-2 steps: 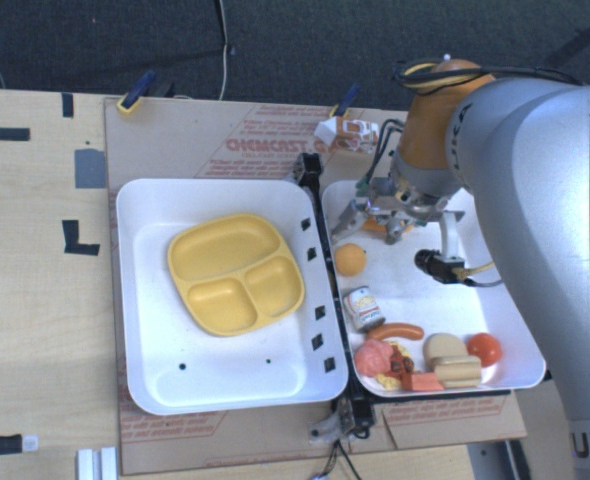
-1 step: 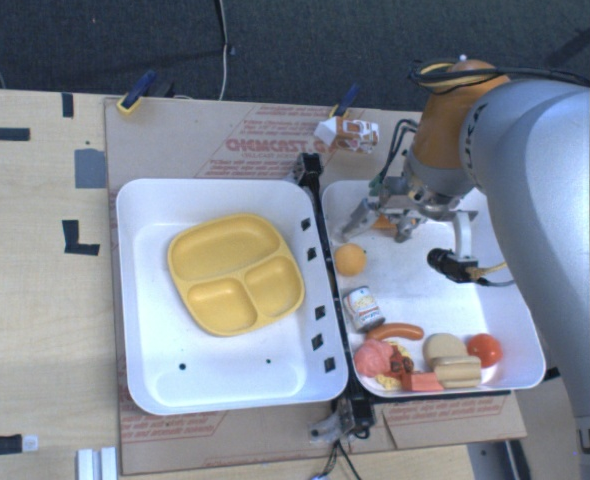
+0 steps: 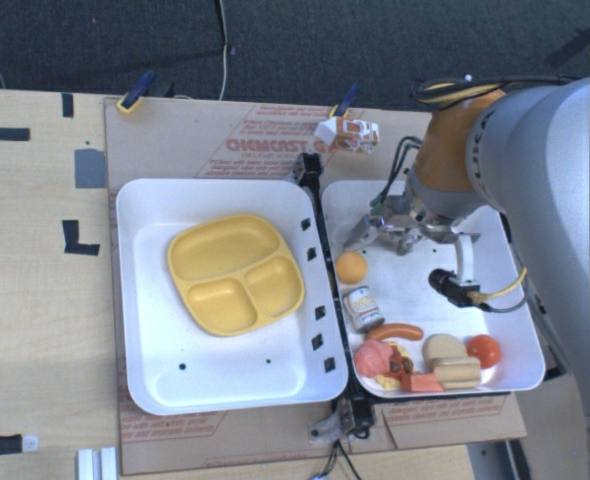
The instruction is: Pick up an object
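Orange, round and small, the fruit [image 3: 351, 267] sits in the right bin [image 3: 430, 378] against its left wall, at the middle of the frame. The gripper [image 3: 375, 230] hangs just up and to the right of it, its fingers spread and holding nothing. The coming move likely runs down-left, a short way (a small jar [image 3: 362, 307] lies just below the fruit).

Small orange ball [image 3: 351, 267], resting in right bin [image 3: 495, 230] near its left wall
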You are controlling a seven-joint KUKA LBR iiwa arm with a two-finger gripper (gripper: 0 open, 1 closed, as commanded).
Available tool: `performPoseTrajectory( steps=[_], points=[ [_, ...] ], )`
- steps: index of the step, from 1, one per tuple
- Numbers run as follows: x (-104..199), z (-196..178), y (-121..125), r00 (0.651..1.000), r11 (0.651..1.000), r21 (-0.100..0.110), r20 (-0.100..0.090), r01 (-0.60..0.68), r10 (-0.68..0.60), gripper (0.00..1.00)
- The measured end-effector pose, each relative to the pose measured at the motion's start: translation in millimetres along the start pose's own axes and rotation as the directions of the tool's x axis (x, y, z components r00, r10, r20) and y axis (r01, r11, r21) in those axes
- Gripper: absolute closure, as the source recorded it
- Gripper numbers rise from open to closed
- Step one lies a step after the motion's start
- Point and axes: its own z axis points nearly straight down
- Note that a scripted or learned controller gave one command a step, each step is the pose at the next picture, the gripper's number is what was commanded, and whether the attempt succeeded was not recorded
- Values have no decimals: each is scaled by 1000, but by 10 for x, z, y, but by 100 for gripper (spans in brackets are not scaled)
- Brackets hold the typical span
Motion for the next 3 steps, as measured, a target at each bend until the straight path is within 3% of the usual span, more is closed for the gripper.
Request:
performPoseTrajectory(
  steps=[1, 2, 3],
  points=[
    [158, 19, 300, 1000, 1000, 18, -4, -1, 1, 0],
    [1, 35, 338, 1000, 999, 36, -15, -4, 4, 0],
    [-232, -206, 367, 1000, 1000, 16, -7, -2, 2, 0]
  ],
)
